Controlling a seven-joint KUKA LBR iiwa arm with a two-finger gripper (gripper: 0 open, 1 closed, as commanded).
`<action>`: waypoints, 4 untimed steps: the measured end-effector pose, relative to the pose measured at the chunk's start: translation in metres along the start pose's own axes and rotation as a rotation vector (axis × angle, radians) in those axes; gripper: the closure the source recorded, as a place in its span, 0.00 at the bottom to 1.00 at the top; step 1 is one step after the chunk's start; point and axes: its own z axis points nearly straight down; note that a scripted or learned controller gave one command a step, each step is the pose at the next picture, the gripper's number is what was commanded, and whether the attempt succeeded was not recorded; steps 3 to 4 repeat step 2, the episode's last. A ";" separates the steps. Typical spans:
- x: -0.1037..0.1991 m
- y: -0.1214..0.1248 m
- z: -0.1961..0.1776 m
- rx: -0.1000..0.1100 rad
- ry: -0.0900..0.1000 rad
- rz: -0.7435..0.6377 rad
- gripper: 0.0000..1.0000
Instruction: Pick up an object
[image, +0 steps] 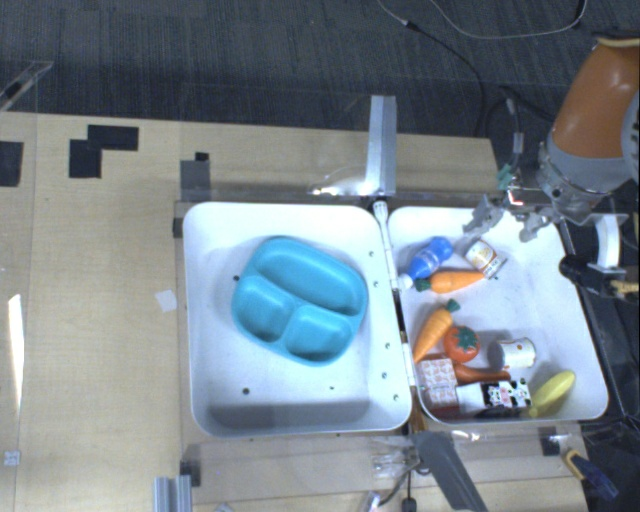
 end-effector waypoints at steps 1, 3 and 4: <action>0.023 0.015 0.131 -0.014 0.000 -0.054 0.00; 0.023 0.013 0.127 -0.002 0.001 -0.052 1.00; 0.023 0.013 0.127 -0.002 0.001 -0.052 1.00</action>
